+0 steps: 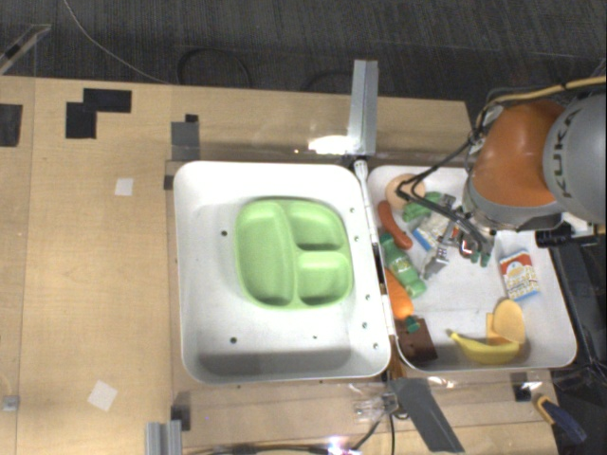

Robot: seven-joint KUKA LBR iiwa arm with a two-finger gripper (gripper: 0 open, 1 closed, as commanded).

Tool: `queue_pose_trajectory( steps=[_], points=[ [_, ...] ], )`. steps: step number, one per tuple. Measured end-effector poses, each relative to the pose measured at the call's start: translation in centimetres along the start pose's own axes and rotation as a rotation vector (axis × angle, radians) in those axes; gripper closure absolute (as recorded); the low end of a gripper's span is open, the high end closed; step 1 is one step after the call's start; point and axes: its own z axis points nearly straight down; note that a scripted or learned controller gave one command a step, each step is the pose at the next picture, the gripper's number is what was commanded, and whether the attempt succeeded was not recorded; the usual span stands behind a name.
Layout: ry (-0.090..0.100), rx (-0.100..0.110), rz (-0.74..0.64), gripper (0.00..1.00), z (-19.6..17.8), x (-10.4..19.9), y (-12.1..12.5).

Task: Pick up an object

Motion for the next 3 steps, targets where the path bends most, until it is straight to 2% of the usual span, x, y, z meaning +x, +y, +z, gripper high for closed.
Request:
queue_pose_trajectory(
  steps=[1,2,3],
  points=[
    [-0.007,-0.004,0.037,0.00,0.0,1.4,-0.4],
    [0.003,-0.012,0.082,0.00,0.0,1.5,0.5],
    [-0.005,-0.016,0.220,0.00,-0.1,4.1,-0.6]
  ],
)
